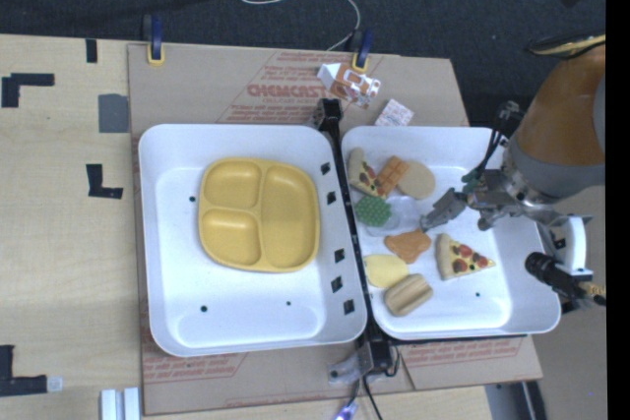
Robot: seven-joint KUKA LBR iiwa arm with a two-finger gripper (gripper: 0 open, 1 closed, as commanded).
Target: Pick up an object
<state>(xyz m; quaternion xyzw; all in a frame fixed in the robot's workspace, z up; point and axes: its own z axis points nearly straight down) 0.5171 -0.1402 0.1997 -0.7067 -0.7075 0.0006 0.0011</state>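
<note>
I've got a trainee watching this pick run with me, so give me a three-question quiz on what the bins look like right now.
1. True or false: the yellow divided plate lies in the right bin.
2. Multiple choice: which item lies closest to the gripper? A) the pizza slice B) the green piece C) the bread roll
3. Fill in: the plate has ___ compartments.

Key: 1. False, it lies in the left bin. 2. A. 3. Three.
</note>
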